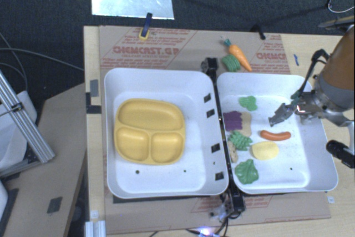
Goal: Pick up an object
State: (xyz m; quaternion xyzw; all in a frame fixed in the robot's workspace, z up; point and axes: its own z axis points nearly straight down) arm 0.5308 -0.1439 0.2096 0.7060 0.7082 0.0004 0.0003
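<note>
Gripper (pixel 277 117) hangs low over the right bin (pixel 319 175), just above the red sausage (pixel 275 135); whether its jaws are parted or closed I cannot tell. Sausage looks light, stiff, smooth plastic, likely slippery, so best pinched across its middle. Bin floor is slick white, with a yellow piece (pixel 265 150) crowding its near side and open room to the right.

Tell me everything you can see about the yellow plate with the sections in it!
The yellow plate looks like smooth plastic, a rounded rectangle with soft corners. Raised ridges split it into three compartments: one wide one along the far side and two smaller ones side by side nearer the camera. Nothing lies in any of them. It sits flat and right way up on the floor of the left white bin, roughly in the middle, clear of the bin's walls. Nothing else touches it.
</note>
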